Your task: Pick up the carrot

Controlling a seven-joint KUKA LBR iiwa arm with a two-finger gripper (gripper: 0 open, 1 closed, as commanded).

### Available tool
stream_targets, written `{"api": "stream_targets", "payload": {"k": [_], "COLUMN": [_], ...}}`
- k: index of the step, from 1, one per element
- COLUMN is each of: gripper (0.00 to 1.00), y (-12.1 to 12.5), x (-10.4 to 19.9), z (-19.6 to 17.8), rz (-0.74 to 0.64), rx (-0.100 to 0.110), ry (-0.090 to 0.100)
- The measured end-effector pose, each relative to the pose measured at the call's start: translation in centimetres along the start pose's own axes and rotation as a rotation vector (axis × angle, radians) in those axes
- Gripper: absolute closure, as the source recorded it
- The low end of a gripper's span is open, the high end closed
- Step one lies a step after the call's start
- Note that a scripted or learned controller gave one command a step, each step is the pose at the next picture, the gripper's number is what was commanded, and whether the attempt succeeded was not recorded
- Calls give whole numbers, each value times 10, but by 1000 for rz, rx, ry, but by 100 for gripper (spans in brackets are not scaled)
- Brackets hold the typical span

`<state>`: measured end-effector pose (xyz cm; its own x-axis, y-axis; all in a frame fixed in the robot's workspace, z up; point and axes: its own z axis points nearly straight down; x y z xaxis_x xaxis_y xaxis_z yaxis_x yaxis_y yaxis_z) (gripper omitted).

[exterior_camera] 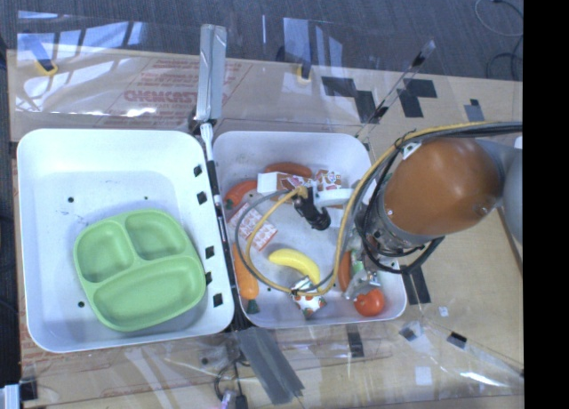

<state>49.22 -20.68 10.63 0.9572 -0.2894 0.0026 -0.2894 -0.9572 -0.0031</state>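
We logged the left bin (53, 185) at the left of the frame, holding a green divided plate (140, 269) in its lower half. In the right bin (293, 142), at centre frame, the carrot (246, 281) lay along the bin's lower left wall, lengthwise and just beside the divider between the bins. To its right we saw a yellow banana (297, 263) near the bottom of the bin, with a yellow cable (267, 220) looping round it. Above these sat a red curved item (286, 169) and some small packets (327, 183) toward the bin's top. A red tomato (370, 302) rested in the lower right corner. The arm (440, 187) covered the bin's right side; the gripper (360, 278) sat low beside the tomato, well apart from the carrot, and we could not tell how it was set.
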Motion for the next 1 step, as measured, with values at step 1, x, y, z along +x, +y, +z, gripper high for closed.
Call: {"api": "stream_targets", "payload": {"k": [1], "gripper": [0], "y": [-26], "x": [39], "z": [17], "rz": [14], "rx": [0], "ry": [-7]}}
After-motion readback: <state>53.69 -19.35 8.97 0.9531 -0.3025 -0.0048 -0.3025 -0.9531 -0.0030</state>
